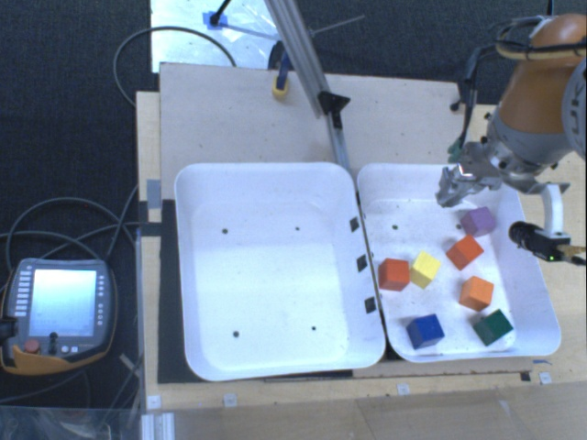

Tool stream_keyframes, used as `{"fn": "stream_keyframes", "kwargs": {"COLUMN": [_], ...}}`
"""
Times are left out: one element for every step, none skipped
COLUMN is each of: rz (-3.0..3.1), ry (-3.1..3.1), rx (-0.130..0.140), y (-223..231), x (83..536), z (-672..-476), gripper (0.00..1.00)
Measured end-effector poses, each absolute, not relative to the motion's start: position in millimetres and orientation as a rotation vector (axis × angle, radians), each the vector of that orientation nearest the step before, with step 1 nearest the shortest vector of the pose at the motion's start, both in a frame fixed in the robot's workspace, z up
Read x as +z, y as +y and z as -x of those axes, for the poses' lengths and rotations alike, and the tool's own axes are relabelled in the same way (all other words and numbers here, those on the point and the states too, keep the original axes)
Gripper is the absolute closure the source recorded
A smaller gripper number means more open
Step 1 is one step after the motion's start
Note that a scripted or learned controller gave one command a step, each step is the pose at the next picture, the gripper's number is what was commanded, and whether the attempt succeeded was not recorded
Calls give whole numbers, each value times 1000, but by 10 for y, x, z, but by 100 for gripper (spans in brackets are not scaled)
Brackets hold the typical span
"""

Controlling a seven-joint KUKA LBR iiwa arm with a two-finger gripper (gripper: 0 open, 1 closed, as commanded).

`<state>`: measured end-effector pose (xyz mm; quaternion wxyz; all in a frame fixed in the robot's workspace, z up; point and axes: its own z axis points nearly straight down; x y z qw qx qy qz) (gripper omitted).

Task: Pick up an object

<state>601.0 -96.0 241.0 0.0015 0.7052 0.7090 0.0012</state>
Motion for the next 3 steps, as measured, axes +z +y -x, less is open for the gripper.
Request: {"fn": "stream_keyframes", "kwargs": {"rz": [-2209, -2211, -2209], "ry": [2232, 2233, 2234], "rx": [5, 3, 6], "y": [-460, -9, 583], "x": [2494, 2508, 2453], "z": [-5988, -5950, -6044], "gripper": [100, 100, 100]}}
